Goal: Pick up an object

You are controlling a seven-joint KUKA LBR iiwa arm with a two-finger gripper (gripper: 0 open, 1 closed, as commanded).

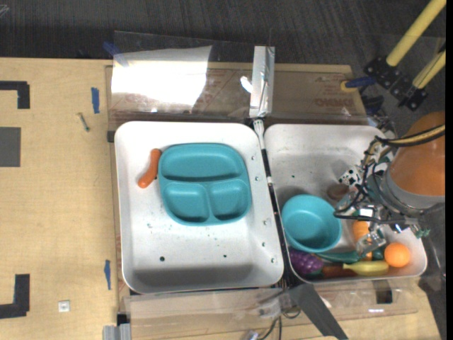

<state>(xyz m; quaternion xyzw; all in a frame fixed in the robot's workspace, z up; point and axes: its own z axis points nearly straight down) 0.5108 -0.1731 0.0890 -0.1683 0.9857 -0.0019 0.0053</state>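
The gripper [369, 225] sits low in the right bin [311, 147], at the lower right of the frame, half buried in cables and its own wrist hardware; whether it is released or clenched I cannot tell from this angle, and nothing can be seen held in it.

Right around it lies a cluster of small toy foods. The orange ball [397, 255] rests just right of the gripper near the bin's lower right corner. It looks light, hard and smooth, so it would likely roll or squirt out unless taken squarely across its middle; being round, it has no long axis. The yellow banana [368, 267] lies just below the gripper along the bin's lower wall, its long axis running roughly left to right across the frame. It is probably stiff plastic and light, and a grasp across its narrow width, mid-length, seems the safest hold. Further left along the same wall sits the purple grape bunch [306, 263], lumpy and easier to grip than the ball.

The teal bowl [310, 222] stands upright left of the gripper, touching or nearly touching the grapes; its thin rim is the only real place to pinch it.

In the left bin [141, 261], well apart, a teal divided plate [205, 183] lies flat with an orange carrot [149, 168] beside its left edge, the carrot's long axis near vertical in the frame.
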